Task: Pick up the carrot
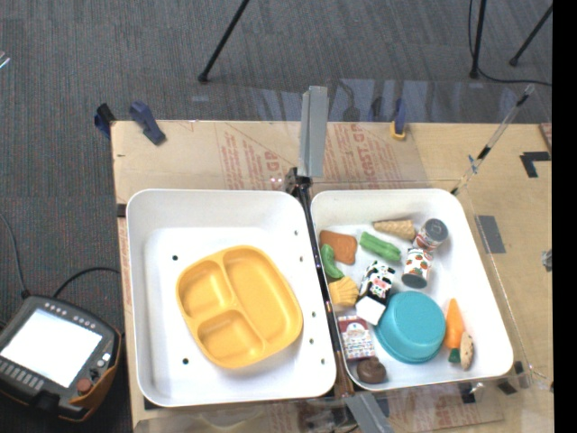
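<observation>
Where the right white plastic bin (482,269) comes to its near right corner, the small orange toy carrot (454,321) is seen, squeezed between the round teal bowl (412,326) and the wall. A tan slice (466,351) is laid just beside it. The claw's state cannot be told.

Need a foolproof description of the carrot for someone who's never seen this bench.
Look in the right-hand white bin, at its near right corner. The carrot lies there, wedged between the teal bowl and the bin's right wall. It is a small orange cone with a green tip at its near end, slimmer and brighter orange than anything beside it.
</observation>
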`<state>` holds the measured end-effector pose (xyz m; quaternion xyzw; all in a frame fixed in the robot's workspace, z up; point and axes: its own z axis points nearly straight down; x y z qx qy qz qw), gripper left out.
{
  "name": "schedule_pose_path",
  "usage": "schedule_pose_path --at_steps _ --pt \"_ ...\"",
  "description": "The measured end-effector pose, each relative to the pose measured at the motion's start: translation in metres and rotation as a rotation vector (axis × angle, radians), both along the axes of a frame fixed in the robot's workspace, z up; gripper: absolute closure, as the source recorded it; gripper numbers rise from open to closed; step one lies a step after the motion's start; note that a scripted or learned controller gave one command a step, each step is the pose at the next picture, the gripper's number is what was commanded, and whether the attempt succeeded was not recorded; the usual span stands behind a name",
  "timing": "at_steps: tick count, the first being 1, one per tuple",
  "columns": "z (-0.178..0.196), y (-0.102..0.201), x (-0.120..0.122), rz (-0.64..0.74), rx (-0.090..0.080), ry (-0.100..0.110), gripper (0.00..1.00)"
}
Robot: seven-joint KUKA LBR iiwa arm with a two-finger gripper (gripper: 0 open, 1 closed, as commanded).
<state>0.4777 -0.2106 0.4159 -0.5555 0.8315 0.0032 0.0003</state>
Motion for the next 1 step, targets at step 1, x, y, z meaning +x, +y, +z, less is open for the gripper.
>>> schedule_pose_path --at_steps 1 --pt "0.0733 -0.0005 0.0001 0.151 -0.004 -0.009 1.0"
